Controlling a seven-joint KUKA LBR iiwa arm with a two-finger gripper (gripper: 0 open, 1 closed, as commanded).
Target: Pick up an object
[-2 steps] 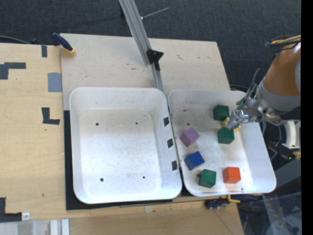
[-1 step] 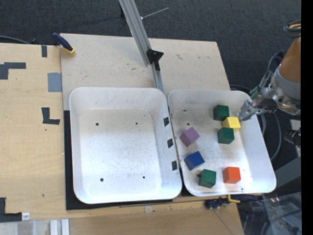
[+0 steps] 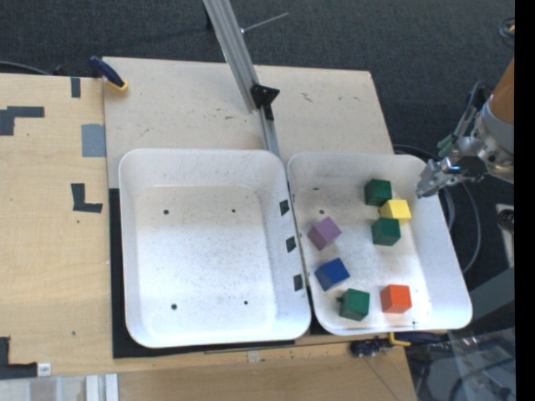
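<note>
The right bin (image 3: 435,249) holds several small cubes: a dark green one (image 3: 378,192) at the back, a yellow one (image 3: 396,210) just beside it, another green one (image 3: 385,231), a purple one (image 3: 324,233), a blue one (image 3: 332,273), a green one (image 3: 354,304) and an orange one (image 3: 395,298) at the front. My gripper (image 3: 432,180) hangs at the bin's far right rim, to the right of the dark green and yellow cubes and apart from them. Nothing shows between its fingers.
The left bin (image 3: 201,249) lies beside the right one, with black clips along the shared wall. A slanted metal rail (image 3: 238,53) runs down from the top to the bins' junction. Cables hang off the bench's right side.
</note>
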